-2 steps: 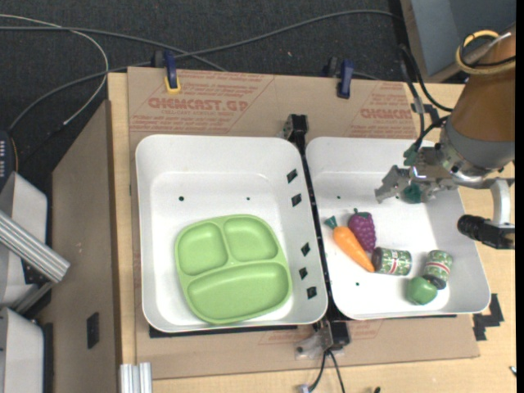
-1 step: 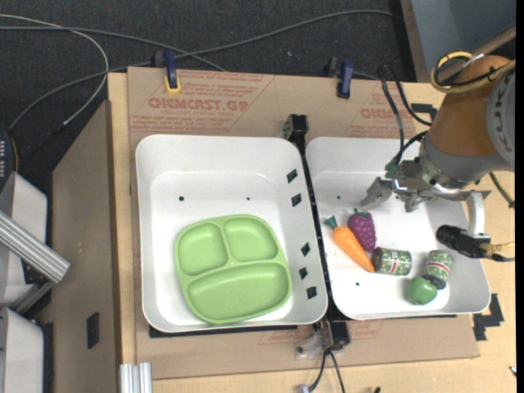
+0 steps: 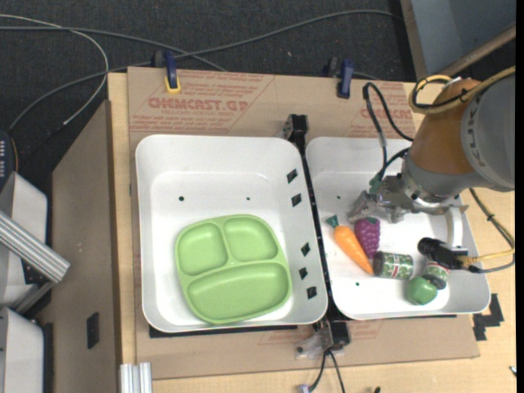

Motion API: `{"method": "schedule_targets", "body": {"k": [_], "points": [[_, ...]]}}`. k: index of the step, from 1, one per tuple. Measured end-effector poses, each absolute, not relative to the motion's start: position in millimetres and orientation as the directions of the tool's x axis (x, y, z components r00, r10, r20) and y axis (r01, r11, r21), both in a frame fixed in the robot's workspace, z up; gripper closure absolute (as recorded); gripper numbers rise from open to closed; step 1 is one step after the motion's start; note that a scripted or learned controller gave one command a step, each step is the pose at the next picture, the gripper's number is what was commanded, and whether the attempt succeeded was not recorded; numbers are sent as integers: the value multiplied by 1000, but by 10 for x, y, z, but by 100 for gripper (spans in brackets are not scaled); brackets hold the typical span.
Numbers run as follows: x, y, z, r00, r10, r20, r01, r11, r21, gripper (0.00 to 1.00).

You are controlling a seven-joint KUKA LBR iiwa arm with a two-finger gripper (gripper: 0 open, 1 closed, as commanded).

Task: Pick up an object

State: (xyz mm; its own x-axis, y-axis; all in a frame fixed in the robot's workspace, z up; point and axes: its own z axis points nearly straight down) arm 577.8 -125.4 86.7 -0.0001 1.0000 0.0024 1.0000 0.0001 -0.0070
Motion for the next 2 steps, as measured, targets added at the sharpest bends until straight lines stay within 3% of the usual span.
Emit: {"method": "schedule_targets", "body": {"k": [1, 2], "points": [[5777, -1249, 849, 0, 1000, 2, 1000, 0, -4, 0], [5787, -1243, 963, 0, 1000, 3, 1000, 0, -1, 100]]}}
